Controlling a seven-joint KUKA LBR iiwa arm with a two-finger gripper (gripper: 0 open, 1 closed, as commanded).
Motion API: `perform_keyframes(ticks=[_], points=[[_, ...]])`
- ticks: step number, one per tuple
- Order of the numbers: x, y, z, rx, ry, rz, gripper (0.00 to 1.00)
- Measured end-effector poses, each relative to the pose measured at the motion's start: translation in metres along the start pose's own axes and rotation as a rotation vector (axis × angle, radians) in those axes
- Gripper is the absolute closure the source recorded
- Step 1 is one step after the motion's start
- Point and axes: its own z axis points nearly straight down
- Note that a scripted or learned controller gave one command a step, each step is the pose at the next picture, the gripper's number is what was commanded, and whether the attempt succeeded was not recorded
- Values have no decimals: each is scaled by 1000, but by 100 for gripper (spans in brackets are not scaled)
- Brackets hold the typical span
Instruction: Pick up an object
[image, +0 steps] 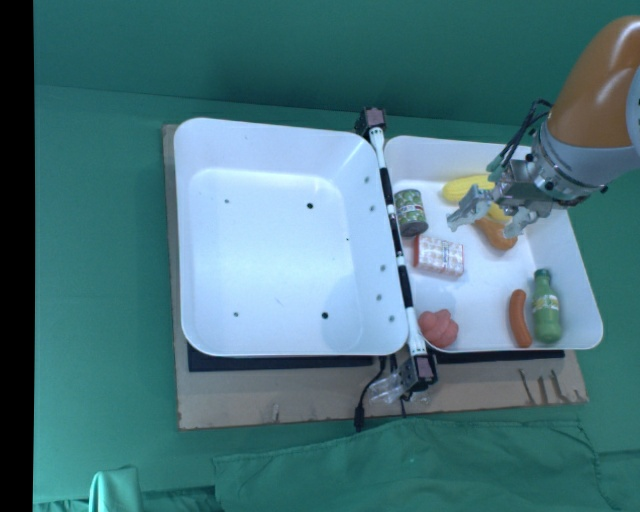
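Observation:
The right bin (580, 270) holds several toys. A small green can (409, 211) stands near the divider, with a red and white box (440, 256) just in front of it. A pink-red lump (438, 328) lies in the near left corner. A red sausage (519, 318) and a green bottle (545, 305) lie at the near right. A yellow piece (462, 187) and an orange piece (497, 238) lie at the far side. My gripper (495, 215) hovers over those two, open, fingers spread, with nothing held between them.
The left bin (200, 150) sits beside the right one, joined by a black and white divider rail (392, 235). Both rest on a cardboard sheet (300, 400) over green cloth. The arm's orange band (600, 80) enters from the upper right.

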Motion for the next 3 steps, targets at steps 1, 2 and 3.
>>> perform_keyframes(ticks=[1,2,3], points=[[0,0,0,0,0,0,0],[-2,6,60,6,0,1,0],[-1,10,102,-10,5,-1,0]])
